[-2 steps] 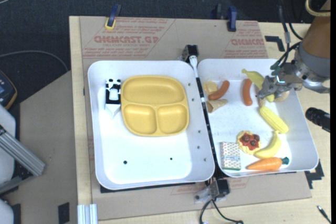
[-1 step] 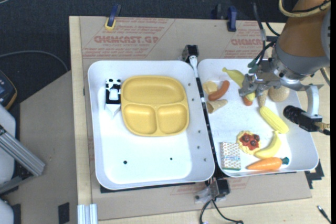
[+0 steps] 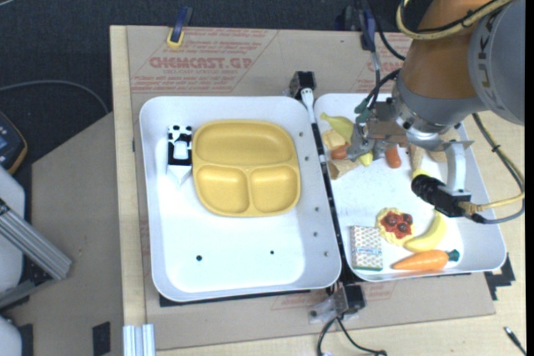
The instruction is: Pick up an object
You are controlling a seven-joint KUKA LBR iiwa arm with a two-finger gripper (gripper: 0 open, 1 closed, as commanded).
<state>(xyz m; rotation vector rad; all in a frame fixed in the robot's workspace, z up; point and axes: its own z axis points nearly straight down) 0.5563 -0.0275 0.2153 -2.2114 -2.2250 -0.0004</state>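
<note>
orange carrot [image 3: 420,261], smooth and tapered, beside yellow banana [image 3: 427,234]; pincer [image 3: 365,147] state impossible to tell

Arm [image 3: 467,37] cut off at right edge; toys beneath wrist half-hidden.

Yellow tray [image 3: 246,165] in left bin [image 3: 158,179]; claw [image 3: 365,147] low over right bin [image 3: 492,250] w/ toy food.

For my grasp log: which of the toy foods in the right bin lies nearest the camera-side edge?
The orange carrot, lying flat along the right bin's near rim; the banana and pizza piece lie further in.
</note>
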